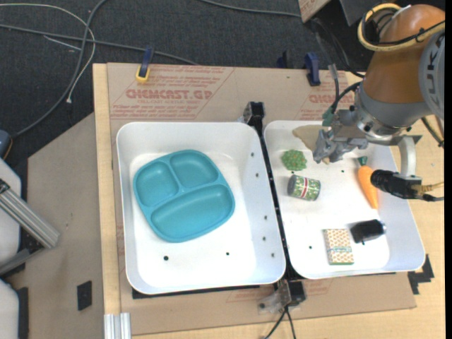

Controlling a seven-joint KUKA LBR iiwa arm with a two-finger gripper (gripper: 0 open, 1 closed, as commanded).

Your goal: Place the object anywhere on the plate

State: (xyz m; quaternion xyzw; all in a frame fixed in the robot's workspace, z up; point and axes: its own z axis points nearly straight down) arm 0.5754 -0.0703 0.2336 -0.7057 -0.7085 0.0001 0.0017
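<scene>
Camera view shows my gripper [330, 149] low near the right bin's far edge, beside the bumpy green toy [294, 160]. I cannot tell its grip. The blue plastic plate [185, 195] waits mid left bin.

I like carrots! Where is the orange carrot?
The carrot lies in the right bin, near its right side, just above the small black block.

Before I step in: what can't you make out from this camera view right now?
- Gripper: finger state unreadable; small and dark from above.
- Beige flat piece at the right bin's far edge: partly covered by the gripper, identity unclear.
- Black object: too dark to identify.
- Carrot: partly crossed by a black fitting.
</scene>
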